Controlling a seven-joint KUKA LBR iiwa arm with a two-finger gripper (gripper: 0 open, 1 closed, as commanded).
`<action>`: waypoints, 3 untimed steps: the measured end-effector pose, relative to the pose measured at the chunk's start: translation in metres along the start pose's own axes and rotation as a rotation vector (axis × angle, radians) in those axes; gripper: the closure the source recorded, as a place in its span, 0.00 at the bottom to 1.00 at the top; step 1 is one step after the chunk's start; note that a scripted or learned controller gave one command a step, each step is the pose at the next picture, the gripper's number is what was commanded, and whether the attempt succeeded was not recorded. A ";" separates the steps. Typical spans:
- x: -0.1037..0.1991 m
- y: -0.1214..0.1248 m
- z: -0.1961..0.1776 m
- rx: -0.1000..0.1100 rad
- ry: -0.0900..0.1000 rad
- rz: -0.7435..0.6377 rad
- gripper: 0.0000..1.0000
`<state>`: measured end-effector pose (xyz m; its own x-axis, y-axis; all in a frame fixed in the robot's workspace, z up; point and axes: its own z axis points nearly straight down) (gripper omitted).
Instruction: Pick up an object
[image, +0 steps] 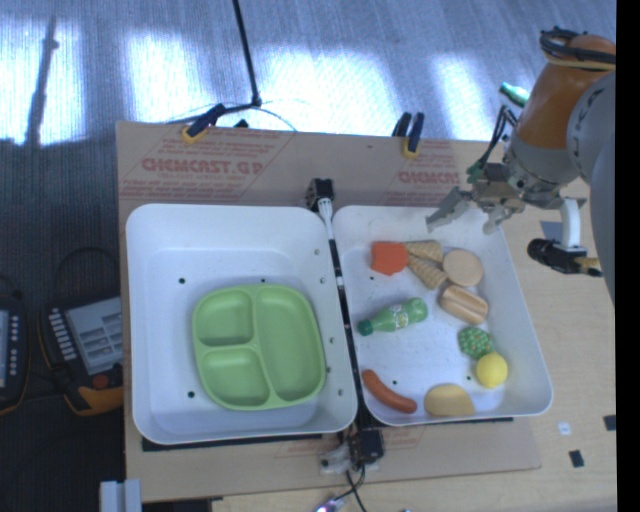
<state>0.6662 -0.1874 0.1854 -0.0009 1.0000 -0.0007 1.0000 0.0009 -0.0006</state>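
My gripper (472, 212) hangs open above the far right corner of the right bin (520, 300), fingers spread and nothing between them. Below it in that bin lie toy foods: a red-orange piece (389, 257), two waffle cones (427, 262), a round bun (463, 267), a hot dog bun (465, 302), a green bottle (395, 318), a green bumpy vegetable (474, 341), a yellow lemon (491, 370), a yellow-tan piece (449, 401) and a red sausage (388, 392).
The left bin (160, 250) holds a green divided plate (258, 345). Clamps (408, 135) pin the cardboard sheet at the back edge. A black clip (320, 192) sits where the bins meet.
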 end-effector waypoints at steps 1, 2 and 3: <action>0.050 -0.014 0.079 -0.017 -0.004 -0.094 0.00; 0.085 0.003 0.095 -0.001 -0.009 -0.233 0.00; 0.085 0.005 0.084 -0.007 -0.011 -0.234 1.00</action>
<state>0.6708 -0.1022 0.1013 -0.2329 0.9724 -0.0125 0.9725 0.2330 0.0044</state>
